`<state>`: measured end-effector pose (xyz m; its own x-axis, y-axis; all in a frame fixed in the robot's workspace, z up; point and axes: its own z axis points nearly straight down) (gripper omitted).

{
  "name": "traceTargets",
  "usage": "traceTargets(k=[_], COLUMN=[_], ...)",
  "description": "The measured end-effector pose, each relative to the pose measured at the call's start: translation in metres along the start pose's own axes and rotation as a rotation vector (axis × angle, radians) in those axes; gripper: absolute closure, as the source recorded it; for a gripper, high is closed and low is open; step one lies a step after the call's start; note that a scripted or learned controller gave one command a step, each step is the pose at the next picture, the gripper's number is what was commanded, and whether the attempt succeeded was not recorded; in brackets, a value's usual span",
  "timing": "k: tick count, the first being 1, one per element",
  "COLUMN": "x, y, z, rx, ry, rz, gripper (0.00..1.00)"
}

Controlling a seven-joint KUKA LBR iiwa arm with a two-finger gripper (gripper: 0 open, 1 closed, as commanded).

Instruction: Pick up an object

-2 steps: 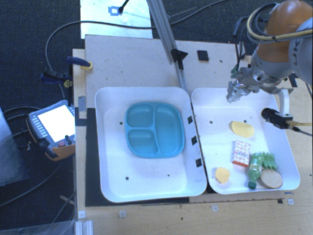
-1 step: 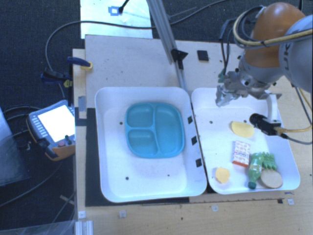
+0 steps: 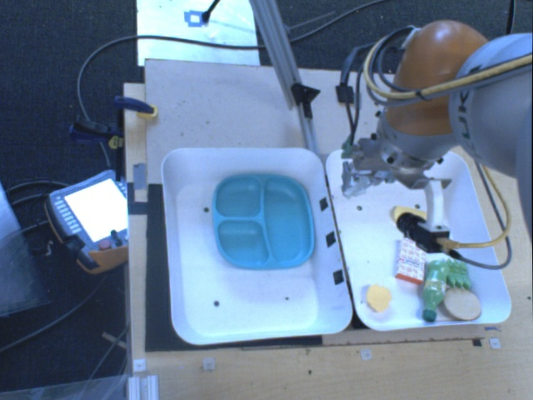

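My gripper (image 3: 353, 182) hangs over the far left part of the right bin (image 3: 366, 248), close to the wall shared with the left bin. Nothing shows between its jaws. In the near right corner of that bin lie a red and white packet (image 3: 410, 262), a green bottle (image 3: 433, 288), a green leafy piece (image 3: 455, 272) and a round tan disc (image 3: 462, 306). A small yellow piece (image 3: 379, 297) sits near the front edge, left of the bottle. All of them lie well toward the near side from the gripper.
The left bin (image 3: 187, 307) holds a blue divided plate (image 3: 263, 222) at its middle. A slanted metal rod (image 3: 279, 40) crosses behind the bins. A handheld pendant (image 3: 90, 219) rests off the bench at the left.
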<state>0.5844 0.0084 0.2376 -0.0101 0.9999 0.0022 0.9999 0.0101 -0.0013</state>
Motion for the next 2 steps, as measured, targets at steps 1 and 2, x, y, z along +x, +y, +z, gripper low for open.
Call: traceTargets(k=[1,2], x=[0.038,0.084], y=[-0.031,-0.054], z=[0.009,0.022], rx=[0.001,0.001], ry=[-0.001,0.0], rz=[0.002,0.001], gripper=[1.0,1.0])
